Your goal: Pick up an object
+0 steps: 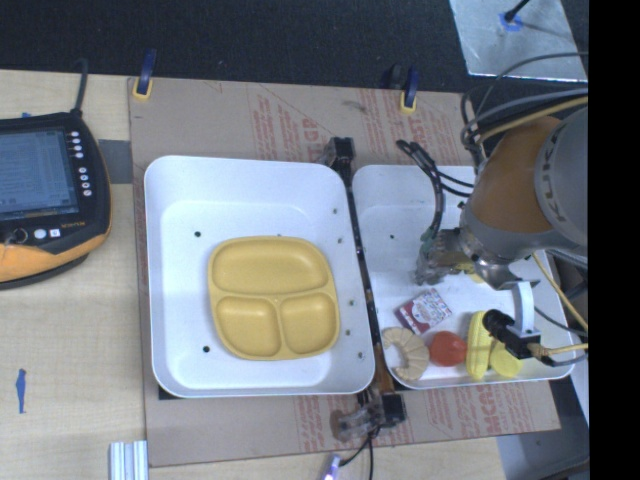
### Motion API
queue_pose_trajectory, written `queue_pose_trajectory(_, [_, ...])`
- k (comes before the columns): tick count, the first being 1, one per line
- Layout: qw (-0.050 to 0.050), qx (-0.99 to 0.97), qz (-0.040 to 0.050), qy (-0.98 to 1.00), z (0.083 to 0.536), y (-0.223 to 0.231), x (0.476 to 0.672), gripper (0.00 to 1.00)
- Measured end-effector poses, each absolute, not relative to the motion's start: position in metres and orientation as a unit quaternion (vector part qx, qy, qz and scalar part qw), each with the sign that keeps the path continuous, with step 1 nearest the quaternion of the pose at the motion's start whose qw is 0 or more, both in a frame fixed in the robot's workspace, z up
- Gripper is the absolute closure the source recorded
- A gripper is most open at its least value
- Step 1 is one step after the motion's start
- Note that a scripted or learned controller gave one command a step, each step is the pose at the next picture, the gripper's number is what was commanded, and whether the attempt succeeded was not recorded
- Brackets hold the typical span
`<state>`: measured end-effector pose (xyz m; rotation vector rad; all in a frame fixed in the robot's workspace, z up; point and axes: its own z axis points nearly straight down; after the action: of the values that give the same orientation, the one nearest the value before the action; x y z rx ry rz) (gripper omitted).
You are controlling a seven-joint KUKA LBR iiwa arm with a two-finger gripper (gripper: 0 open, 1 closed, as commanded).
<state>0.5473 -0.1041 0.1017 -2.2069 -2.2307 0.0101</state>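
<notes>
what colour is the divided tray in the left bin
Pale yellow; the divided tray shows clearly in the camera view.

I read this as robotics lab: teach pendant [45, 196] left of white bins [250, 183], cardboard sheet [270, 113] clamped under bins, cables [425, 173] trailing beside them.

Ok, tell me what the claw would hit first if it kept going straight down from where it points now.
Most likely the bare floor of the right bin, just above the red-and-white packet. The claw hangs over that spot, though depth is hard to judge from this slanted view.
</notes>
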Motion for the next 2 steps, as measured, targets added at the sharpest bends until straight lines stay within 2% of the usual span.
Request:
queue_pose_trajectory(1, [0.002, -0.702, 0.0043, -0.712, 0.112, -0.105, 0.547, 1.00])
queue_pose_trajectory(2, [0.001, -0.704, 0.0017, -0.710, 0.192, -0.014, 0.508, 1.00])
